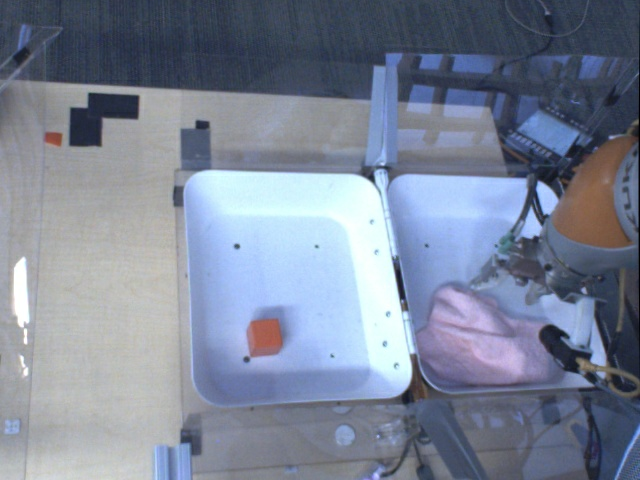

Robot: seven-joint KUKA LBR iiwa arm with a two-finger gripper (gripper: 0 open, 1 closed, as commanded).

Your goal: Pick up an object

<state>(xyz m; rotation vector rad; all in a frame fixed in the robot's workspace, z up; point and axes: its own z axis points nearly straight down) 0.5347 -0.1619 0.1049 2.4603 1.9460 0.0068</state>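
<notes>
Spanning a pale wooden bench (100, 268), two white bins (290, 198) sit; pincer (520, 268) state I cannot tell.

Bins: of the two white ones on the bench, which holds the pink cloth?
The right bin, the one under the gripper, holds the pink cloth. The left bin holds an orange block instead.

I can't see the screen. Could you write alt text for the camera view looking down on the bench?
A grey robot arm with an orange band reaches in from the right, its gripper poised just above a crumpled pink cloth lying in the right bin. Beside it, the left bin holds a small orange block near its front edge.
</notes>
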